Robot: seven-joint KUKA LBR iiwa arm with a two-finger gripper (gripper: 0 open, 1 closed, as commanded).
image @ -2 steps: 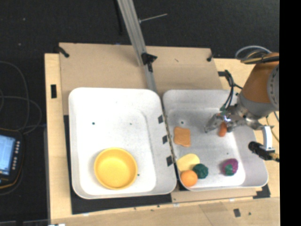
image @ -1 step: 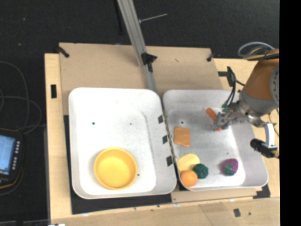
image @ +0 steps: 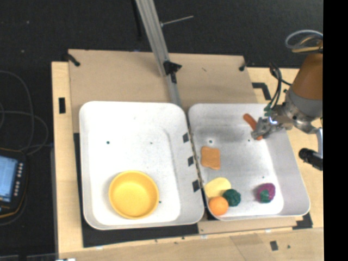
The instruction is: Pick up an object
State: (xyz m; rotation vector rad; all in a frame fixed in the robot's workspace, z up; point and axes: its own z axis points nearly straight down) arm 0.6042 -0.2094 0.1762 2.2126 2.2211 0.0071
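Note:
My gripper (image: 262,128) hangs low over the upper right part of the right bin (image: 283,162), reaching in from the right. A small orange-red stick (image: 249,120) lies right beside its tip, on the left; I cannot tell whether they touch. Lower in the same bin lie a tan-orange square piece (image: 211,157), a pale yellow piece (image: 217,187), an orange ball (image: 218,205), a dark green piece (image: 232,197) and a purple piece (image: 266,192).
The left bin (image: 109,129) holds a yellow bowl (image: 134,194) near its front. A grey metal pole (image: 157,42) slants up from between the two bins at the back. A tablet (image: 8,181) lies off the bench at far left.

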